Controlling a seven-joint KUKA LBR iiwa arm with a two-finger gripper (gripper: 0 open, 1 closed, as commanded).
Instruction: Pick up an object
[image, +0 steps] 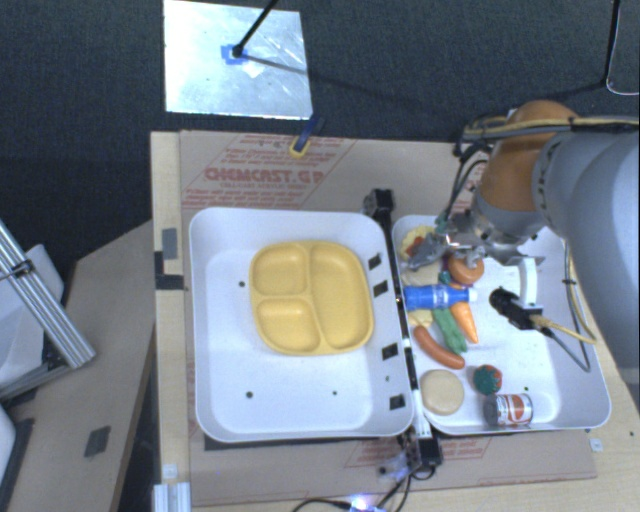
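Hovering my gripper (440, 243) over the right bin's (575, 385) upper-left corner, above the toy food; can't tell its grip. Blue bottle (436, 297), carrot (465, 321), sausage (438, 346) lie just below; yellow tray (310, 298) fills the left bin (215, 400).

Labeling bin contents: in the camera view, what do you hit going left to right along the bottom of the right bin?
Round beige cookie → soup can lying on its side. The green-and-red strawberry sits above the gap between them, so I leave it unranked.
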